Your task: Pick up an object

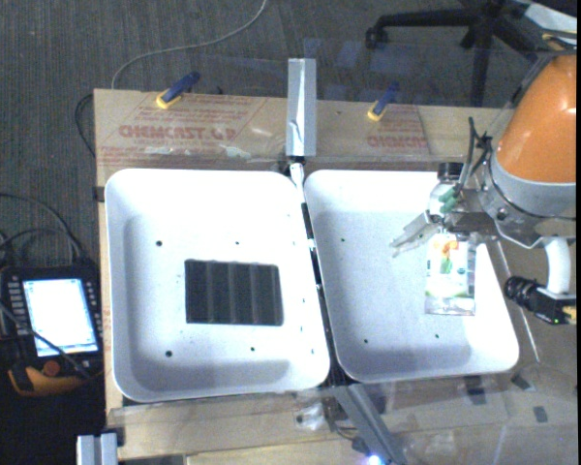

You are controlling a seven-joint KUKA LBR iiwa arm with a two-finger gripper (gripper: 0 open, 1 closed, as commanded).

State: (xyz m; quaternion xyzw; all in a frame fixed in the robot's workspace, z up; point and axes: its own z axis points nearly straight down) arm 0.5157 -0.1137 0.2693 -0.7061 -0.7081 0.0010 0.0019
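Two white bins sit on my desk [116,129]; my tool [436,223] hangs spread open over the right bin [368,337], just beside the flat packet [451,274], ready to straddle it.

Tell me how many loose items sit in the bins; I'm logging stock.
2: a dark ridged tray in the left bin, and a clear packet in the right bin, below the tool. None seem hidden.

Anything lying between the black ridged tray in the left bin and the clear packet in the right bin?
In the camera view, between the black ridged tray and clear packet lie bare white bin floor and the two bins' meeting rims.
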